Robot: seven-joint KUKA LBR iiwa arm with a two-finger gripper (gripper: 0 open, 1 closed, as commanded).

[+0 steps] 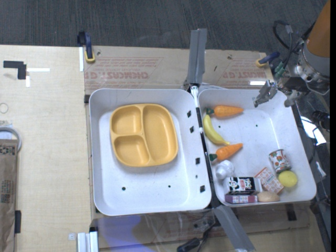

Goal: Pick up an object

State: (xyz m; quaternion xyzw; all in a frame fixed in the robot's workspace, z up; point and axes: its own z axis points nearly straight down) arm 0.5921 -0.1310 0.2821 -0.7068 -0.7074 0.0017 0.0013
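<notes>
The hand (277,92) hung over the far rim of the right bin (302,140), its two fingers spread wide and holding nothing. Nearest it, just inward, lay a toy carrot (228,111), probably light, hard plastic and smooth; I judged a grip across its thick orange middle safest. Beyond that lay a banana (212,130) and a second carrot (229,151), close together. A small can (279,160), a lemon (287,179) and a milk carton (242,185) crowded the corner furthest from the hand.
</notes>
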